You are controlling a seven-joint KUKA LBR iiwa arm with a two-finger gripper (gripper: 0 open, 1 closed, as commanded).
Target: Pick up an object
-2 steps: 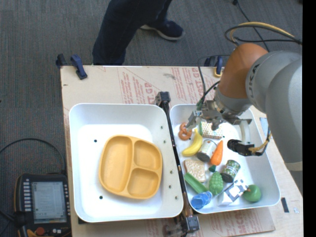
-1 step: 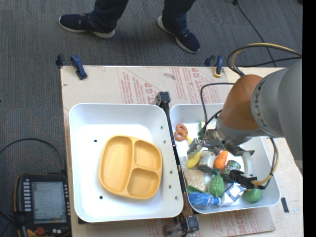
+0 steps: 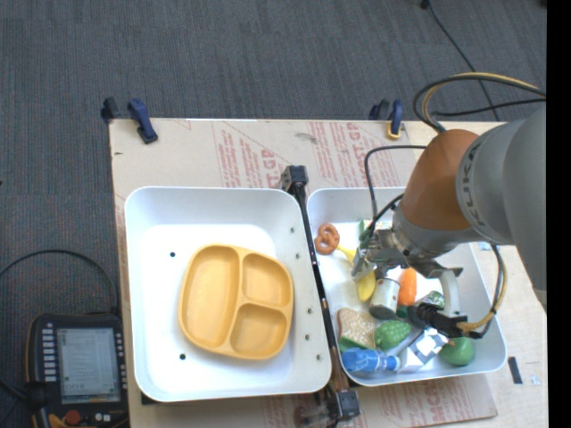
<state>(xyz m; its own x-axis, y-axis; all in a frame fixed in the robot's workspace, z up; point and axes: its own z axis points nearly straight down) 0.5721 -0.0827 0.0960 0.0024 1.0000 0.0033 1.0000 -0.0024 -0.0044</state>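
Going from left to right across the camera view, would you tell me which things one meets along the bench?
Handheld screen unit → yellow divided plate in the left bin → pretzel → gripper over the right bin → green lime.

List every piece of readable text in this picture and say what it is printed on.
Red lettering on the cardboard sheet under the bins: upside down and too faint to read.
Screen of the handheld pendant on the floor: too small to read.
Blue packet in the right bin: no legible label.
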